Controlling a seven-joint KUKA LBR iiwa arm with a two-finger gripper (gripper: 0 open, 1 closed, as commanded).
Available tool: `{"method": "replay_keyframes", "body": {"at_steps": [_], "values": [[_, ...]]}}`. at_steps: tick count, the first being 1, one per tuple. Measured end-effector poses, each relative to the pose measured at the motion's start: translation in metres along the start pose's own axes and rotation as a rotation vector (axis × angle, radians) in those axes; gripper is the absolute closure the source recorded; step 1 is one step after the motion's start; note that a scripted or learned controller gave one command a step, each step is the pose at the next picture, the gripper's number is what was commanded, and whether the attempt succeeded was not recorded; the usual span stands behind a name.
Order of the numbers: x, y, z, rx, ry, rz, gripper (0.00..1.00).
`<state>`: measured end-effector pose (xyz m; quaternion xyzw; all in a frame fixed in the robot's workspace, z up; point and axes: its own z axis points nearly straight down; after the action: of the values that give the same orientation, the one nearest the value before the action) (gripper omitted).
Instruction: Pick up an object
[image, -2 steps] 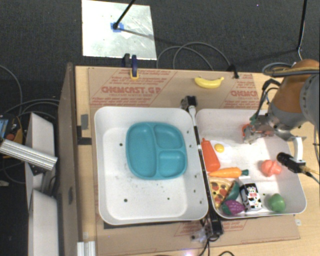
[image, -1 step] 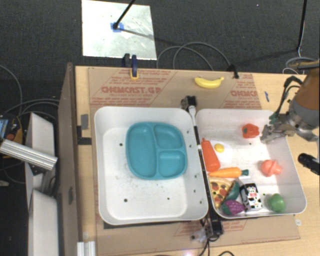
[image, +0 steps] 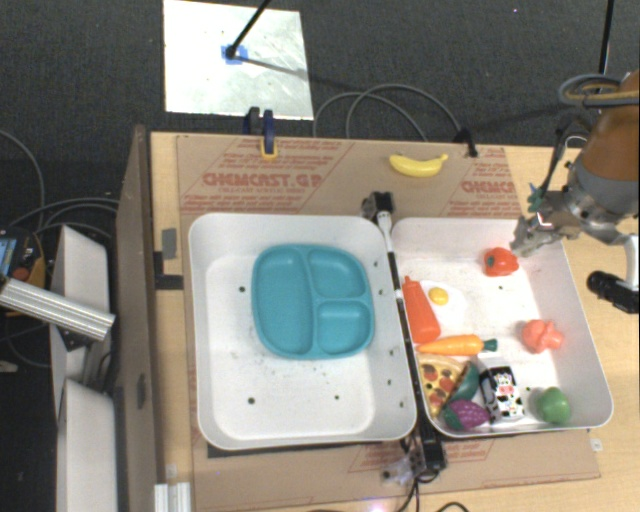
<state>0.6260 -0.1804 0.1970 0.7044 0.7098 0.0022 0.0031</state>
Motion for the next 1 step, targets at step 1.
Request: {"method": "replay_keyframes", "body": {"at_steps": [1], "values": [[-0.0214, 0.0450, 0.0101, 0.001, -0.001, 0.001, 1.00]]}}
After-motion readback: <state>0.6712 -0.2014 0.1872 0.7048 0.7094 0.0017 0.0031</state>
